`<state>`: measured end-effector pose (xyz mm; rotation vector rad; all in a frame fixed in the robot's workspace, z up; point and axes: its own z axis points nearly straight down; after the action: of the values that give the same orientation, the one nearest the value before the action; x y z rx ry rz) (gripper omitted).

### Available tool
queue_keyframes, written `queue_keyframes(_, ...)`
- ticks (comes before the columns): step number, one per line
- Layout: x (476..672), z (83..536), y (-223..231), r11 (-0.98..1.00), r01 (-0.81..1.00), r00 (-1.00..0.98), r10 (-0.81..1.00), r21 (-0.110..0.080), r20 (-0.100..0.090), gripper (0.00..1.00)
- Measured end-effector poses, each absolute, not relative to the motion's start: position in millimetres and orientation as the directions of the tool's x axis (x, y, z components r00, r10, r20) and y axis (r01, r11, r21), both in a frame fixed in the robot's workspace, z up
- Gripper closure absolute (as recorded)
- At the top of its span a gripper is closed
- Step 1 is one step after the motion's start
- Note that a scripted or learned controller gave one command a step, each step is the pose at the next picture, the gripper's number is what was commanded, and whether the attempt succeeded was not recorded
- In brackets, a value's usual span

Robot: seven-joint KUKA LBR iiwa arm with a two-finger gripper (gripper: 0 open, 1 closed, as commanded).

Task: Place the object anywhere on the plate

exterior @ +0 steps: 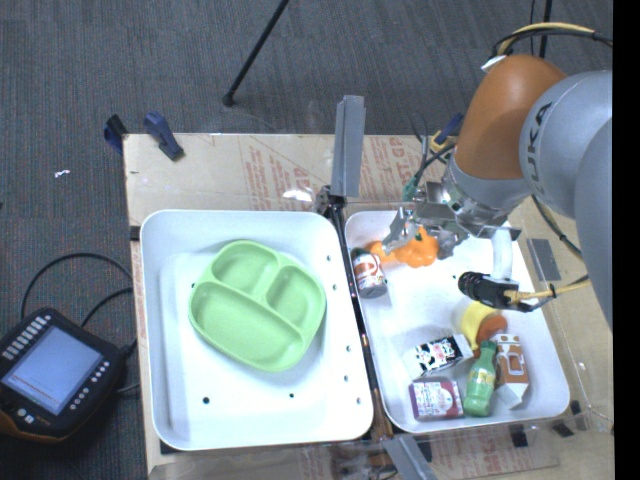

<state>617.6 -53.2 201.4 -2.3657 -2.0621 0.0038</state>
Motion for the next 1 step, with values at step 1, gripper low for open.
queue_keyframes(1, 606.9, 197.6, 46.5, 0.057, 0.998, -0.057, 0.998, -0.006, 0.0, 1.0)
